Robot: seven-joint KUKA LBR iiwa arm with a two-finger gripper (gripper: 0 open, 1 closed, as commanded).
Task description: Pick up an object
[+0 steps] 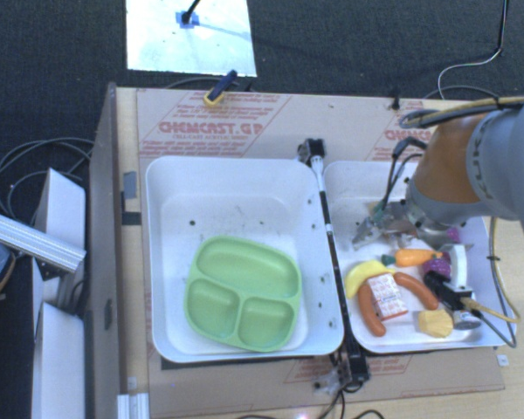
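Pincer (368, 231) hovers just beside the carrot (413, 257) (right bin (349, 182)).

Glossy green plastic tray (243, 293) in smooth white bin (179, 186).

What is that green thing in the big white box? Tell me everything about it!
It's a light green plate that looks like smooth plastic, with rounded corners and three sections: one long one at the back and two smaller ones in front. It lies flat, turned a bit askew, on the floor of the left white bin, toward its front. No food sits in the sections.
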